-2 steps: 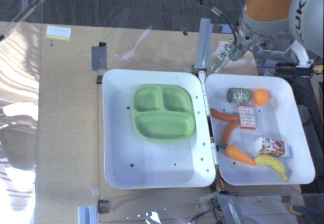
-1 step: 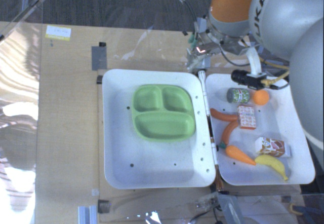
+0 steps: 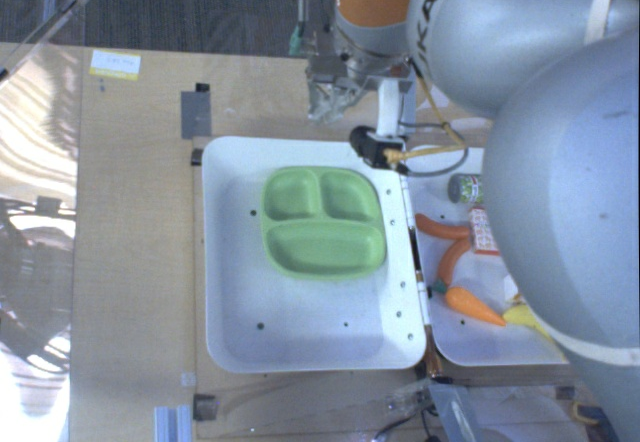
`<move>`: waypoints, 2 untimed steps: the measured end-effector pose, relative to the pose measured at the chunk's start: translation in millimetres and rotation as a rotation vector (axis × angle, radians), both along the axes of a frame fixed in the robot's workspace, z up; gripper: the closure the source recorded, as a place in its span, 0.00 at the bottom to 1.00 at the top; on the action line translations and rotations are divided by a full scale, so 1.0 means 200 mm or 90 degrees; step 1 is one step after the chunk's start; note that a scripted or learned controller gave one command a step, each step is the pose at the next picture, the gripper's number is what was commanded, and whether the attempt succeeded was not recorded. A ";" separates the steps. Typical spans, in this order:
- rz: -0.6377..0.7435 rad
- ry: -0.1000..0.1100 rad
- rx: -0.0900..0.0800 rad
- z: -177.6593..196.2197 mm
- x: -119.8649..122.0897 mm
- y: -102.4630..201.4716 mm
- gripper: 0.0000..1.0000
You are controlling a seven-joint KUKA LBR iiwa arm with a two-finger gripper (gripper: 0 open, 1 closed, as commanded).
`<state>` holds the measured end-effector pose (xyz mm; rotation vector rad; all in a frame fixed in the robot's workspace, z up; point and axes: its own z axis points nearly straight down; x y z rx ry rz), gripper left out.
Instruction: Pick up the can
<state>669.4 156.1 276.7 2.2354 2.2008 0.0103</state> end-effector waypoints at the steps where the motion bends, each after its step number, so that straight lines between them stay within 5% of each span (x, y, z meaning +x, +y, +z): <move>1: -0.275 0.002 0.002 -0.15 0.00 0.34 1.00; 2: -0.321 0.001 0.002 -0.07 -0.04 0.40 1.00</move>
